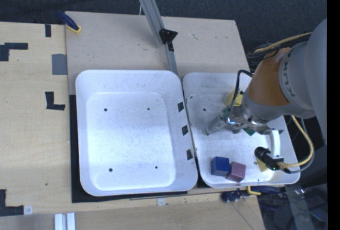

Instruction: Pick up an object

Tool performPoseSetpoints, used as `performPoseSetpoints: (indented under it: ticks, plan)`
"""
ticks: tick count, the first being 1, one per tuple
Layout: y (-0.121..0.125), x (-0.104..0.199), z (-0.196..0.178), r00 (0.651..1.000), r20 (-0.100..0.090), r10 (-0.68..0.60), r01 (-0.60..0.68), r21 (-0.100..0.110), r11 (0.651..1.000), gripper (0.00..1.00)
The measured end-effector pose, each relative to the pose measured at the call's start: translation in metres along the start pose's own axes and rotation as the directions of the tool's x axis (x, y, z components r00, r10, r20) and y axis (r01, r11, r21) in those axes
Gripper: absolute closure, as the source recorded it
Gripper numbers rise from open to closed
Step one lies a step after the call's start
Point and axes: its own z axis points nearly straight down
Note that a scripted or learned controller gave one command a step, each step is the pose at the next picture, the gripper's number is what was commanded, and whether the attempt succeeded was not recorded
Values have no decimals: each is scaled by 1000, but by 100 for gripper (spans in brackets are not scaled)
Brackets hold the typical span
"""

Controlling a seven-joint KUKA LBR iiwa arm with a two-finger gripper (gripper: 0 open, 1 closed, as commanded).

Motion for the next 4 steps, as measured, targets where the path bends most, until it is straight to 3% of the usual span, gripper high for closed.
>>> performPoseSetpoints:
  ticks: [1,4]
  plan:
    - [0,1,-12,1000,-2,-1,1,0,1000,100]
    - [6,-3,-190,1000,1,-1,1,-8,1000,100]
